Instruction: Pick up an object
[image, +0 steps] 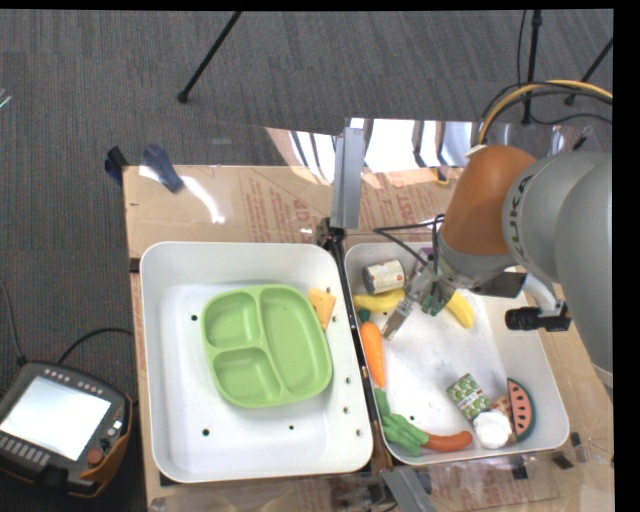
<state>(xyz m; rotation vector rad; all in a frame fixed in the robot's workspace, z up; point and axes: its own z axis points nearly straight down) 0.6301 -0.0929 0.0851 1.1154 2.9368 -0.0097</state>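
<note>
My gripper (414, 310) hangs low over the far-left part of the right bin (440, 368), fingers apart and nothing gripped between them. One fingertip (397, 322) points down-left toward the orange carrot (372, 352). A yellow banana (377, 300) lies just left of the gripper, and another yellow piece (459, 311) shows on its right side; the arm hides what joins them. A small tin can (383, 276) lies just beyond the banana.
At the near end of the right bin lie a green pea pod (401, 430), a red sausage (449, 440), a green carton (466, 393), a white round item (492, 428) and a watermelon slice (521, 408). The left bin (170, 400) holds a green divided plate (267, 345) and a yellow wedge (322, 305).
</note>
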